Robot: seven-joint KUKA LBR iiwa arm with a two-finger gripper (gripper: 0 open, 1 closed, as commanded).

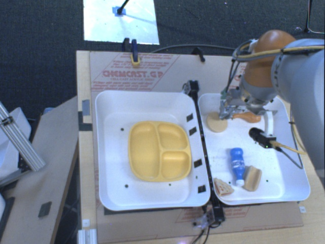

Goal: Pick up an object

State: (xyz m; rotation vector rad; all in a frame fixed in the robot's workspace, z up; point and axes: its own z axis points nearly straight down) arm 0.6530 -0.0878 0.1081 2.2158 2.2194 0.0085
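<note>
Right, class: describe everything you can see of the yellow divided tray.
The yellow plastic-looking divided tray lies flat in the left white bin, near its middle, turned slightly askew. It has rounded corners and three compartments: one long one and two smaller ones. It holds nothing, and nothing but the bin floor touches it.

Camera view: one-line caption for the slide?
Gripper low over a tan disc in the right bin; yellow tray in left.

bins: smooth white plastic | tray: matt yellow plastic | bottle: glossy blue plastic
</note>
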